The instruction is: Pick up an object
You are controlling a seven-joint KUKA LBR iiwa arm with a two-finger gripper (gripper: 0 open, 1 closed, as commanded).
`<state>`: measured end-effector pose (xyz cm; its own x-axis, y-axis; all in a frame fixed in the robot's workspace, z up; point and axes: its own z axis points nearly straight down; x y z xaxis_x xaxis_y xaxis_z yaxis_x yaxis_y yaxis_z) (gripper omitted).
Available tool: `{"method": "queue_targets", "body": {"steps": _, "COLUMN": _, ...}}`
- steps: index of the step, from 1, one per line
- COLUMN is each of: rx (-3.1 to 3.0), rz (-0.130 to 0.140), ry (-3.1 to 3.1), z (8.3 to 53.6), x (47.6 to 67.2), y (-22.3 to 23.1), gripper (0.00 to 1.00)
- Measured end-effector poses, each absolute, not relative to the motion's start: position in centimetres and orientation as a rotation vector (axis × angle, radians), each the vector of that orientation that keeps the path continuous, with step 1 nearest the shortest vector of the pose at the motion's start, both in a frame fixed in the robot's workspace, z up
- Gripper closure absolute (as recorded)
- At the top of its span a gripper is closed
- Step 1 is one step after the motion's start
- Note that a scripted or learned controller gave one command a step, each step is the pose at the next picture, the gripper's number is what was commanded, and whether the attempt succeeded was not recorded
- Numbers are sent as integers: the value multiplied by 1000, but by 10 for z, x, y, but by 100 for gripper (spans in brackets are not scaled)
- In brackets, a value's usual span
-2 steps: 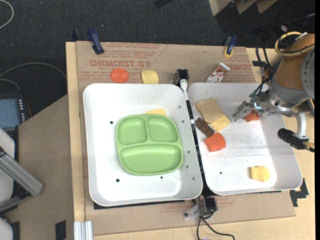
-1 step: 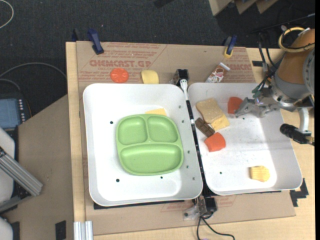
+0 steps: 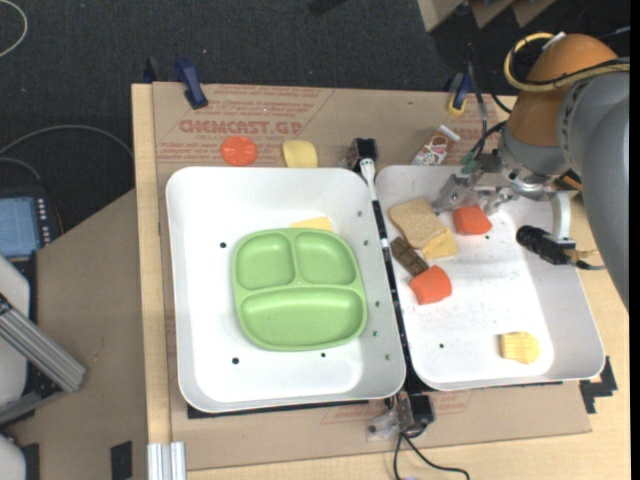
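Right bin (image 3: pixel 560 338), reference landmark. Contents: orange block (image 3: pixel 473 220) near its far rim; tan bread-like slices (image 3: pixel 422 226) just inward of that block; brown bar (image 3: pixel 407 256) touching the slices; second orange piece (image 3: pixel 431 285) toward the bin's middle-left; small yellow ridged piece (image 3: pixel 518 346) near its front rim. Gripper (image 3: pixel 478 190) low over the far rim, directly beside the first orange block; jaw spacing cannot be told, nothing visibly held. Likely target: that block. Recommended handling: centre over the block, clear of the slices, descend squarely, close, lift straight.
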<state>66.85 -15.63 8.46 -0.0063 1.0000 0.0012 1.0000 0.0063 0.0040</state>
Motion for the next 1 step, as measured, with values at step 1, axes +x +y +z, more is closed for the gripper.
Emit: {"method": "queue_targets", "body": {"steps": 1, "rx": 2213, "rz": 3, "ry": 2219, "z": 97, "x": 668, "y": -161, "gripper": 100}}
